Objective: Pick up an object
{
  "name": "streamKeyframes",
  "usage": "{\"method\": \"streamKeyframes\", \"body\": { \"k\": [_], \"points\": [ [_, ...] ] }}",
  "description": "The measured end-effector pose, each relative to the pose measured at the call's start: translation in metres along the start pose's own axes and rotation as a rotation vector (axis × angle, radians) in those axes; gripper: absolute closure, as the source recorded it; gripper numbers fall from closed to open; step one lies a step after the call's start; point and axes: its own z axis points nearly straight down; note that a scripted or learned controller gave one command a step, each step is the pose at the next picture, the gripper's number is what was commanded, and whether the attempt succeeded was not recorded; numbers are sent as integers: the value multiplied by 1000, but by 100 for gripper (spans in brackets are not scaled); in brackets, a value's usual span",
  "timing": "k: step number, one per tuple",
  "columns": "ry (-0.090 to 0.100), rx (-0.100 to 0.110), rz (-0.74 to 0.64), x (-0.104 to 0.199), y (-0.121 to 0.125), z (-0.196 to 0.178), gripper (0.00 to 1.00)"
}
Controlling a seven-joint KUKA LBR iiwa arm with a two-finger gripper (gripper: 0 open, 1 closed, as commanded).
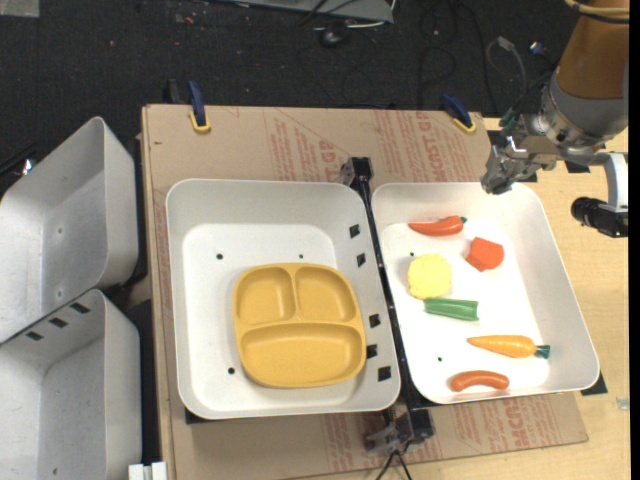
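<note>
Gleaming smooth plastic: curved red chili point(438, 226), lumpy yellow piece point(429, 276), compartmented tray point(298, 324)

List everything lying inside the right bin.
In the right bin lie a red chili pepper, an orange-red piece, a yellow piece, a green pepper, a carrot and a sausage. None overlap. The gripper hangs over the far rim, covering part of it.

My arm point(598, 43) is grey with an orange band. Both bins are white: the left bin point(200, 218) carries a yellow divided tray point(298, 324); the right bin point(560, 298) carries a red chili point(437, 226), red-orange chunk point(485, 254), yellow lump point(429, 276), green pepper point(452, 309), orange carrot point(508, 346) and red-orange sausage point(478, 380). The surface point(290, 143) is tan with red print.
</note>
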Motion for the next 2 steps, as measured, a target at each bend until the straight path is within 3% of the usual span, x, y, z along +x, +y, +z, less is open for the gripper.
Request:
{"method": "streamKeyframes", "body": {
  "k": [2],
  "points": [
    [3,10,-3,98,-45,9,100]
  ]
}}
